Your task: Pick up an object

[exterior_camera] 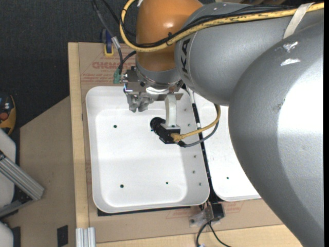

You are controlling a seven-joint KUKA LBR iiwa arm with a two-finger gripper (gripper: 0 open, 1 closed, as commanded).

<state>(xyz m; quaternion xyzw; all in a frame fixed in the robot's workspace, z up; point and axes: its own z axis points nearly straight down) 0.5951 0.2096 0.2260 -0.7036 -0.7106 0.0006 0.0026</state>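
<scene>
**Claw low over the far end of the left bin, near its back rim**

The claw is seen under the orange band, set low over the far part of the left bin. Whether it is wide, narrow or closed on anything cannot be told, as it is viewed from above and partly masked by the wrist.

A black piece is seen just on the near side of the claw, close to or on the bin floor. A yellow cable is looped from the wrist down to it. It cannot be told whether this piece is the object to be picked or a fitting of the arm.

Little room is left behind the claw, where the bin's back rim is met almost at once. Toward the view's left of the claw, a moderate stretch of white floor is left before the side wall. The widest open floor is found on the near side of the claw, bare down to the rounded front rim and marked by a few small dark dots.

On the view's right of the claw, the dividing edge between the bins is close. The right bin beyond it is largely covered by the grey arm. Both bins are borne on a cardboard sheet, whose edge is seen well outside the left bin's wall.
</scene>
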